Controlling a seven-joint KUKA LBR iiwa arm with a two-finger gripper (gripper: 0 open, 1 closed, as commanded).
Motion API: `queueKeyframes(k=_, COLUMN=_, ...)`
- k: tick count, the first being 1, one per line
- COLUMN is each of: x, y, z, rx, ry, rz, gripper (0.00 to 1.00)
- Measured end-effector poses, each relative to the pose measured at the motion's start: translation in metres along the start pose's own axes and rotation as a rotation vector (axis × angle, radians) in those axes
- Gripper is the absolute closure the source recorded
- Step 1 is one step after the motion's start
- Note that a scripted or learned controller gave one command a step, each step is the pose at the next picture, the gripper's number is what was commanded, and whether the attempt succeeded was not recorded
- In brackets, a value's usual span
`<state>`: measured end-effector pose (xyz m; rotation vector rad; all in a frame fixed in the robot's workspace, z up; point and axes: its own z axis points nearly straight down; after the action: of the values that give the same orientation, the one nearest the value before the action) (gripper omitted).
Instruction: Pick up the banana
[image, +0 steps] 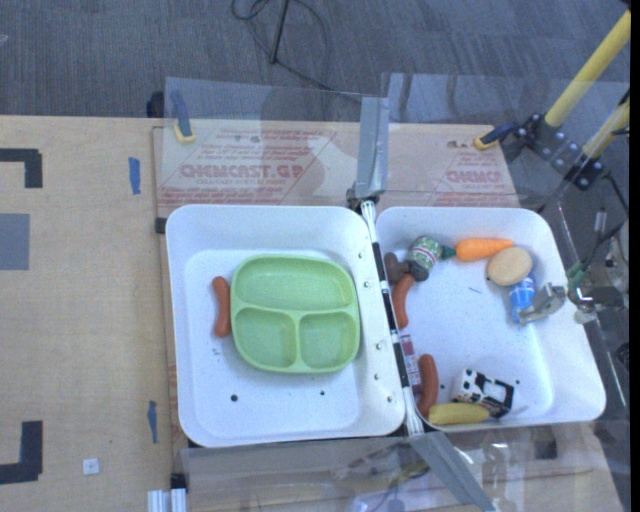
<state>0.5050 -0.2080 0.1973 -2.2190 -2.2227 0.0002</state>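
Tool (548, 300) shows as a small grey metal shape low in the right bin (570, 385), close to that bin's right wall; whether it is open or closed cannot be told, and nothing can be seen in its hold. Just to its left, touching or nearly so, lies a small blue object (521, 299). Above that sits a round tan piece of toy food (509, 265), and just up and left of it a carrot (483, 246) lies on its side with its green end toward a small green-labelled can (425, 252). A dark brown piece (394, 268) rests beside the can at the bin's left wall, with a reddish sausage (402, 299) just below it.

The banana (458, 412) lies flat along the near wall of the right bin, well apart from the tool. A black-and-white patterned toy (486, 389) sits just above the banana, and a second sausage (428, 382) stands at its left end.

In the left bin (195, 240) a green divided plate (296, 312) lies in the middle, with a third sausage (221, 305) just beside its left rim. Both bins rest on a sheet of printed cardboard (250, 165) on the wooden desk (80, 300).
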Motion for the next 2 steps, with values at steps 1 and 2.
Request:
queueKeyframes(k=1, x=0.061, y=-0.019, z=0.111, rx=-0.004, ry=0.0, rz=0.416, gripper=0.0)
queueKeyframes(k=2, x=0.021, y=0.06, z=0.063, rx=-0.002, ry=-0.002, rz=0.236, gripper=0.0)
